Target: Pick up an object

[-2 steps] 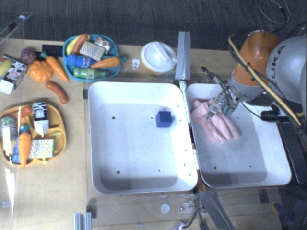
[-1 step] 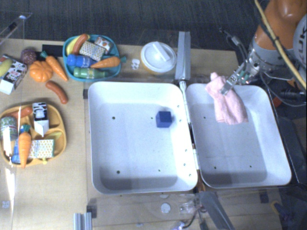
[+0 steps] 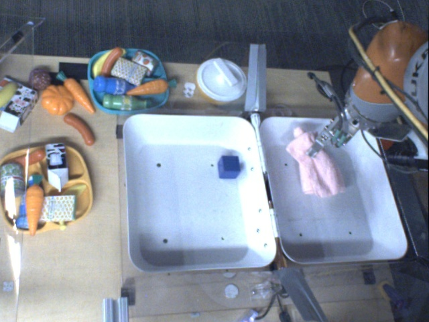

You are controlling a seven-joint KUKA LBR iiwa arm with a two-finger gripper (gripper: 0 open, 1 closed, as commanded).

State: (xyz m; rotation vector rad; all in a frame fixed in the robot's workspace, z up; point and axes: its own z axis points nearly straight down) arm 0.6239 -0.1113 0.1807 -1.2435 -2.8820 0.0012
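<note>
Bench with two white bins: right bin (image 3: 382,240) holds a pink cloth (image 3: 318,173); gripper (image 3: 322,141) poised at its upper edge, likely for grasping; finger state indiscernible.

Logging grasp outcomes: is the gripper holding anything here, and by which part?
Cannot be told. The gripper sits at the pink cloth's upper edge in the right bin, but no grip is visible.

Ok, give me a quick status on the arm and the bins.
Gripper over right bin, at the pink cloth's top edge. Grip unconfirmed. Blue block alone in left bin. Nothing in the way.
</note>
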